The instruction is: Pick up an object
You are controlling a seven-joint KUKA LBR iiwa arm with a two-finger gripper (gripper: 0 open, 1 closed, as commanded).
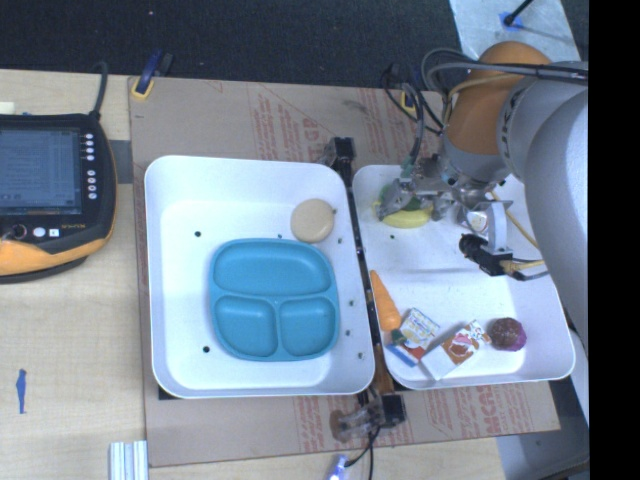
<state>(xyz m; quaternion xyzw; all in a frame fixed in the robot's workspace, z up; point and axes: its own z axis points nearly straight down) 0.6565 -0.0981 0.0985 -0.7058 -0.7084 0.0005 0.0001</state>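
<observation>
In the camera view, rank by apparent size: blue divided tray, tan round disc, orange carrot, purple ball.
1. blue divided tray, clearly largest.
2. tan round disc and orange carrot look too alike in area to rank.
3. purple ball, smallest.

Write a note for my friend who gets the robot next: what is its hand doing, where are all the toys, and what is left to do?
Hand: low in the far end of the right white bin, right at the flat yellow-green toy. I cannot tell whether it grips it.
Right bin also holds: orange carrot-shaped toy by the left wall, small printed packets and a round purple toy at the near end.
Left white bin: blue three-part plastic tray and a round tan disc.
Done: nothing visibly lifted.
Left: grip one object and raise it.
</observation>
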